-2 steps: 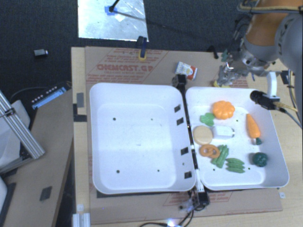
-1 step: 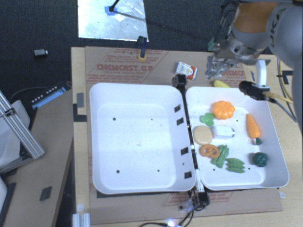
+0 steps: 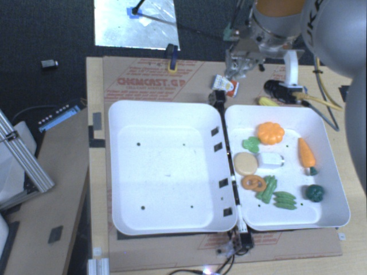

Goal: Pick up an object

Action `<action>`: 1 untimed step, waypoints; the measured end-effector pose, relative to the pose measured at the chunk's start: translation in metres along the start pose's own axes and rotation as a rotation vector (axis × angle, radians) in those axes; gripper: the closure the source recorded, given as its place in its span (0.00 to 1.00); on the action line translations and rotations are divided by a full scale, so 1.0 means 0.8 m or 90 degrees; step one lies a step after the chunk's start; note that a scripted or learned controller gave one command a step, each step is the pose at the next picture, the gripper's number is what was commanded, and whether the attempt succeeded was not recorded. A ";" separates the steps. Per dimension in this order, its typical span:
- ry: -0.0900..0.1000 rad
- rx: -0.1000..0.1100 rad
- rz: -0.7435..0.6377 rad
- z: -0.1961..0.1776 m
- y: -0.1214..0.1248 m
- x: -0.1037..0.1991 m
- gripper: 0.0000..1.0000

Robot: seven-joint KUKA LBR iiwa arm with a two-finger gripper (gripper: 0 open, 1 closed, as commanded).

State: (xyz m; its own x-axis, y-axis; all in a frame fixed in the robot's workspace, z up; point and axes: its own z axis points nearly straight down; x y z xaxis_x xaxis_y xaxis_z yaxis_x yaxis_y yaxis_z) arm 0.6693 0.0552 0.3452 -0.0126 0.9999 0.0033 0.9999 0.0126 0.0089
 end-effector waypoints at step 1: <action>0.000 0.001 0.002 -0.065 -0.006 0.054 1.00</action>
State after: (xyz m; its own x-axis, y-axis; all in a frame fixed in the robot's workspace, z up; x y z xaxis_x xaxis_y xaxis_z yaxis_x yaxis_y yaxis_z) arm 0.6635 0.0979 0.3970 -0.0095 1.0000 0.0029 0.9999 0.0095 0.0078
